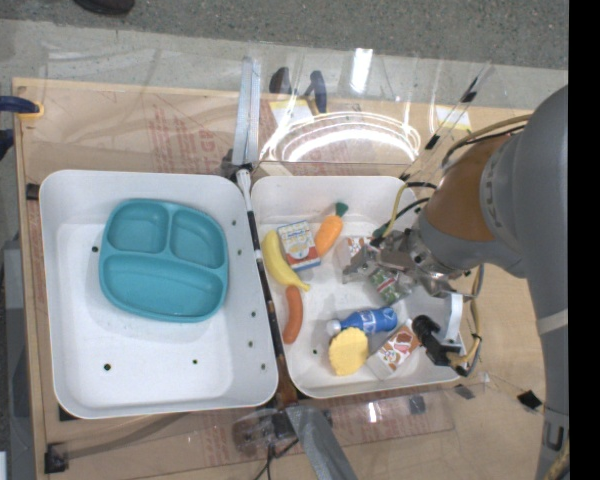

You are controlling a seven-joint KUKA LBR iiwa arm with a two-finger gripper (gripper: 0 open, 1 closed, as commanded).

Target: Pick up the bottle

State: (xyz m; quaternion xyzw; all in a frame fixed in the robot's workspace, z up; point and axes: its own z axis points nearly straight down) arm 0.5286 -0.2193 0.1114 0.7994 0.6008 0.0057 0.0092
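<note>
the bottle (366,321) is not yet picked up: it lies on its side on the floor of the right bin (270,200), near the front wall, and nothing shows it lifted or gripped. the gripper (378,265) hangs low over the same bin, a little behind the bottle and toward the arm's side, its metal parts mixed up with a small green-and-white packet (387,285) beneath it; how its jaws stand i cannot tell, since the view looks down on a tangle of metal and cable there. so, as i judge it, the reach into the bin is made, but the closing on the bottle and the lift are both left to do, and the gripper would need to come forward over the bottle first. the bottle itself is small and blue with a white cap end pointing left, its body slanting slightly up to the right. it is crowded: a yellow lemon-like piece (347,351) touches it from the front, a small carton (398,349) lies just beside it at the right, and a sausage (293,315) lies near its cap end.
</note>
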